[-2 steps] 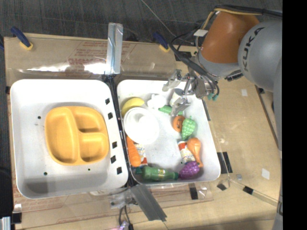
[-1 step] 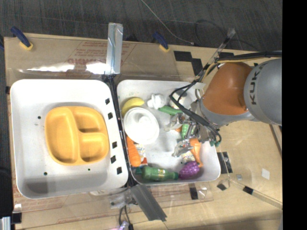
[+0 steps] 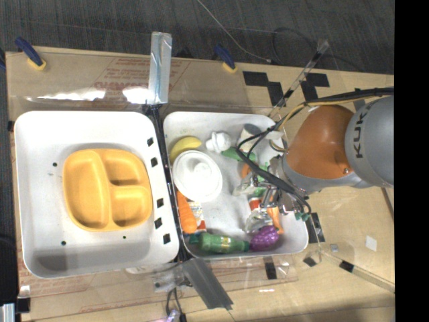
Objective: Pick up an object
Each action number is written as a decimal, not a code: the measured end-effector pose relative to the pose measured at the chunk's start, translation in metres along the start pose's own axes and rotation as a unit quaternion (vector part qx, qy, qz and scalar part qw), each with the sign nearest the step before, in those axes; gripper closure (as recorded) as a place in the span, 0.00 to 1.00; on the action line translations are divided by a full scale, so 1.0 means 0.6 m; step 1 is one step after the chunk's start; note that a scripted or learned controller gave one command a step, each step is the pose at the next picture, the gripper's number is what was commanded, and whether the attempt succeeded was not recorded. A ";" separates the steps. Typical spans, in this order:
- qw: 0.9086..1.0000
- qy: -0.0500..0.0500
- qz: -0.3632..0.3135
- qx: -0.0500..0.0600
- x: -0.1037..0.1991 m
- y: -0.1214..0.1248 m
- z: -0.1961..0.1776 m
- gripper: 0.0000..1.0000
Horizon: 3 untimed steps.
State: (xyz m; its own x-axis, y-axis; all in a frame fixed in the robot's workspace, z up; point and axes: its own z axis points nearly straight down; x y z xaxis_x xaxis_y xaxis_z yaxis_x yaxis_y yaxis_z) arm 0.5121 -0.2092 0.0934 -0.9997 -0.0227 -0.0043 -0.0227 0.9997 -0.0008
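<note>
Purple grapes [image 3: 265,237] lie in the right bin's [image 3: 221,121] near corner, just below the gripper [image 3: 268,203], beside a green bottle [image 3: 218,243]. Whether anything is pinched, I cannot tell; nothing looks lifted yet, so the pick remains.

Your grey KUKA arm [image 3: 372,139] reaches in from the right of the camera view, its rounded orange band [image 3: 322,143] sitting just above the wrist. The wrist points down and to the left, with black cables looping around it. You see the metal two-finger gripper [image 3: 265,203] low beneath the wrist, largely hidden by cabling, so its fingers are too cluttered to read.
</note>
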 end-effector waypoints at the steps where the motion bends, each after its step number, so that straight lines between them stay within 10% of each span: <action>1: 1.000 -0.003 -0.001 0.000 0.035 0.050 -0.002 0.00; 2: 1.000 0.001 0.011 -0.001 0.002 0.018 0.001 0.00; 3: 1.000 -0.001 0.007 0.000 -0.002 0.021 -0.017 1.00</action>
State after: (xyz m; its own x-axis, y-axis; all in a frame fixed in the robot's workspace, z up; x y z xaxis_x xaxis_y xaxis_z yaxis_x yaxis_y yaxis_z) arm 0.5131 -0.1965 0.1036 -0.9999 -0.0093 -0.0055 -0.0093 1.0000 -0.0001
